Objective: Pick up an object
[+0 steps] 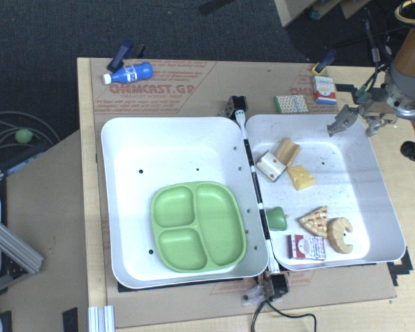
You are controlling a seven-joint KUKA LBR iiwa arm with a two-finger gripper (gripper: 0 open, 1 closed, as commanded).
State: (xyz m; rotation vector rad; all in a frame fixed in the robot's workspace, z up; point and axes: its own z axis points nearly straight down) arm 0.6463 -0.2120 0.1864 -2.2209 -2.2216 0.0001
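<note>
A blue bottle [128, 72] lies on the bench [194, 88].

Dark blue carpet [124, 12] surrounds the wooden bench [194, 88] (printed cardboard on top); grey cables [7, 140] coil left of it.

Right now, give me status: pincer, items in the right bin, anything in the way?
Pincer open, nothing held, over right bin's far edge. Toy food untouched on bin floor. Path down clear.
</note>
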